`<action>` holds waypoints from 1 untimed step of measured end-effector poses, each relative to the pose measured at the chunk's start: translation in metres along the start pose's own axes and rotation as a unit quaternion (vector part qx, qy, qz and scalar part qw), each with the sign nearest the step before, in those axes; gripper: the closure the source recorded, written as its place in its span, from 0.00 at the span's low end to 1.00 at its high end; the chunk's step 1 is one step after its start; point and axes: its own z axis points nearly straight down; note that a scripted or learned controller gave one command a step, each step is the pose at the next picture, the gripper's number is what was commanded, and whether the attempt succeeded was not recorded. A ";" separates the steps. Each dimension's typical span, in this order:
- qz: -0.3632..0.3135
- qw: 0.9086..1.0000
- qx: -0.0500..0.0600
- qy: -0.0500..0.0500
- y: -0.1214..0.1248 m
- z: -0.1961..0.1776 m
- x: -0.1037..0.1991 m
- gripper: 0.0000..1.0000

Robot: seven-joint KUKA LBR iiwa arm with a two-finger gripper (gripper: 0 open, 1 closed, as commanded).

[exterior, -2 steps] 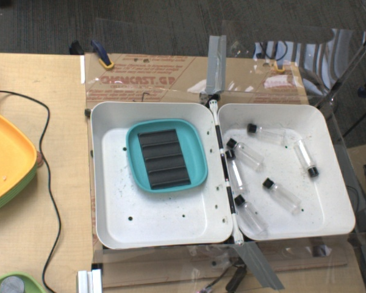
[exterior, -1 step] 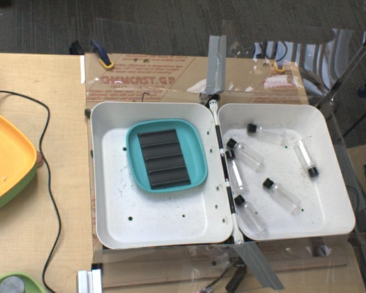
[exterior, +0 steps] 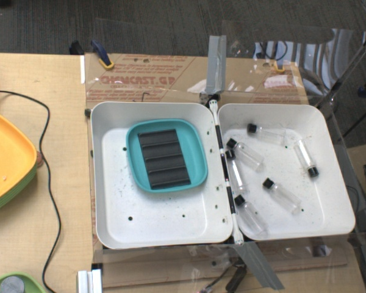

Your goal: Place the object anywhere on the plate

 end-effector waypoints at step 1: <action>0.001 1.000 0.000 -0.001 0.000 0.000 -0.001 0.00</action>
